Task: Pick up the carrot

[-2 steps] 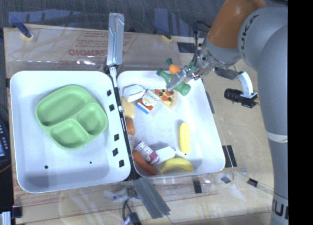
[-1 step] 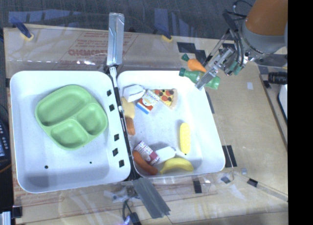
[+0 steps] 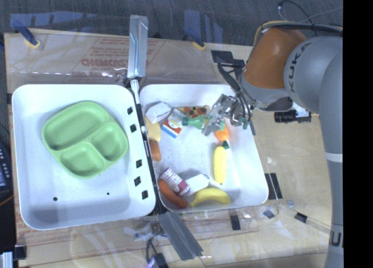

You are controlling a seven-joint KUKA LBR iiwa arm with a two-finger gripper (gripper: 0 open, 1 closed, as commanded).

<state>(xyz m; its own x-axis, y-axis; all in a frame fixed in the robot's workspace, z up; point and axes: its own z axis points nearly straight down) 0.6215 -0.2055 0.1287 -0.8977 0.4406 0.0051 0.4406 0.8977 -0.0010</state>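
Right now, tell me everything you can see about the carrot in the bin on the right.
The carrot shows as a small orange piece with a bit of green at its lower end, likely plastic toy food. It lies in the right bin near the right wall, just above the upper end of the upright yellow piece. The gripper sits directly over it and hides its upper part, so its full length and shape are unclear. Whether the gripper touches it cannot be told.
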